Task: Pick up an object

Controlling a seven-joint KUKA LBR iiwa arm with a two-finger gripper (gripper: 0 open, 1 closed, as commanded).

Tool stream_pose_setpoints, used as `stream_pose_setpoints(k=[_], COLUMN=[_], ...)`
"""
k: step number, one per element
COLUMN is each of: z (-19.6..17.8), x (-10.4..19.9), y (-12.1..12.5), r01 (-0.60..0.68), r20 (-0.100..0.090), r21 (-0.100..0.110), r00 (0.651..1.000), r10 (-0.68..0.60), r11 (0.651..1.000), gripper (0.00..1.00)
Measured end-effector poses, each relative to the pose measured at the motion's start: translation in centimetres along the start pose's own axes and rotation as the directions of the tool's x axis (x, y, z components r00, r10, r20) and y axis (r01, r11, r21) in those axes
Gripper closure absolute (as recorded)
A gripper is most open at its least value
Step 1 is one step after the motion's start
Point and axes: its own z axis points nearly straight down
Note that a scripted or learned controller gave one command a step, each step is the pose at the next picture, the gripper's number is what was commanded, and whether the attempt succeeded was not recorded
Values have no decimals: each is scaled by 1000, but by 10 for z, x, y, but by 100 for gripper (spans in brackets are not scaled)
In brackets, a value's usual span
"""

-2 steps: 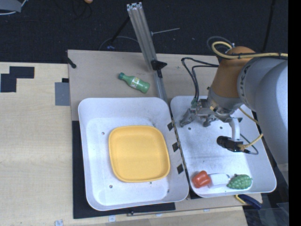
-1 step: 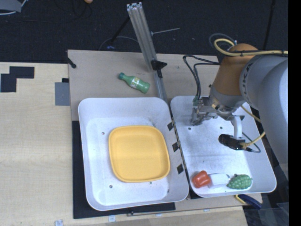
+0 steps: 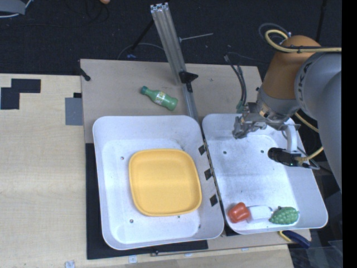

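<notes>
A yellow square plate [image 3: 164,181] lies in the left bin [image 3: 111,133]. In the right bin [image 3: 251,166], near its front edge, sit a red pepper-like piece [image 3: 239,211], a small white piece [image 3: 260,211] and a green bumpy piece [image 3: 284,215]. My gripper [image 3: 244,128] hangs over the back of the right bin, well away from those three pieces, and nothing shows between its fingers.
A green bottle [image 3: 159,97] lies on the bench behind the left bin. A slanted metal rail [image 3: 174,49] rises behind the gap between the bins. Black clips [image 3: 207,172] line the seam between the bins.
</notes>
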Motion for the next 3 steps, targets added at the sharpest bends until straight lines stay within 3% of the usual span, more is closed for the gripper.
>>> stream_pose_setpoints(k=[2, 3], z=[-111, -116], x=[-13, 33], y=[14, 2], r01=[2, 4], r20=[0, -1], r21=[-1, 3], r00=[1000, 1000], r10=[-2, -4], r11=[1000, 1000], gripper=[100, 100])
